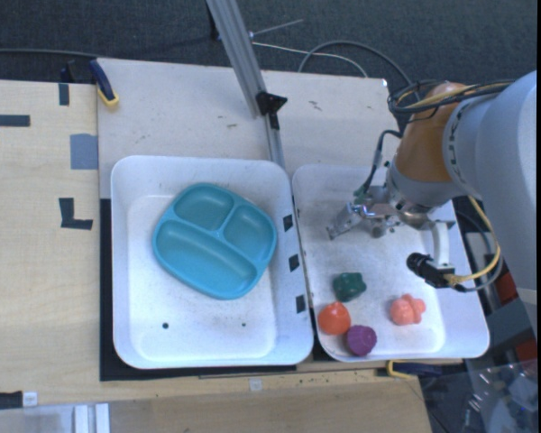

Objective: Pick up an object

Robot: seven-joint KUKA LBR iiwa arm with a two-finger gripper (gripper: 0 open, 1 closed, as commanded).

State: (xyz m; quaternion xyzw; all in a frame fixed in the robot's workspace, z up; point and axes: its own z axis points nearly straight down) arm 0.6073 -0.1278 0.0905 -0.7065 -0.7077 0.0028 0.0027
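Note:
Several small objects lie in the right bin (451, 332): a dark green lump (349, 286), an orange-red ball (334, 317), a purple ball (361, 339) and a salmon-pink piece (407, 309). My gripper (355, 230) hangs low over the upper middle of that bin, above and apart from the green lump. Its metal fingers (335, 231) are spread open with nothing between them. The grey arm with its orange band (424, 147) comes in from the right.
The left bin (135, 332) holds a blue divided plate (216, 239). A slanted metal pole (239, 48) crosses the back of the bench. Black cables (446, 273) loop over the right bin's right side.

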